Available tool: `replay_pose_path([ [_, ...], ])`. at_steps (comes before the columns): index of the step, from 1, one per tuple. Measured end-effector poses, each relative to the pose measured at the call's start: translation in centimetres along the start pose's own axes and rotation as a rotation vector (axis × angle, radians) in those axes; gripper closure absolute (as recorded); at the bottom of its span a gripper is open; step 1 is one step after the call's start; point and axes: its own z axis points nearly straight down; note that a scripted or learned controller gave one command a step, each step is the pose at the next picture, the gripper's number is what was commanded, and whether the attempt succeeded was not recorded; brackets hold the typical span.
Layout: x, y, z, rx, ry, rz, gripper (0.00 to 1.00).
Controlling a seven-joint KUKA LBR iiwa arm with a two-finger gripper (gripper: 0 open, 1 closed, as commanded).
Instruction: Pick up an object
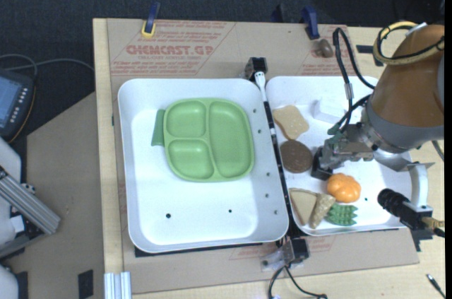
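Observation:
The right bin (311,89) holds several toy foods: a tan bread slice (291,121), a brown round patty (296,156), an orange fruit (343,187), a beige wedge (308,206) and a green leafy piece (343,214). My gripper (327,162) hangs low over the bin, just right of the patty and just above the orange. Its dark body hides its tips. The grey arm with its orange band (413,89) reaches in from the right.
The left bin (141,170) carries a green divided plate (208,138). A white block (328,109) lies at the back of the right bin. Clamps sit on the cardboard board's far edge, and a black cable (347,78) runs along the arm.

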Motion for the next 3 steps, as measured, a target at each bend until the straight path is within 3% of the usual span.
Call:
replay_pose_path([
  [1, -1.5, 0.8, -1.4, -0.006, -0.004, 0.005, 1.00],
  [3, -0.2, 1.4, -0.1, -0.001, -0.002, 0.004, 1.00],
])
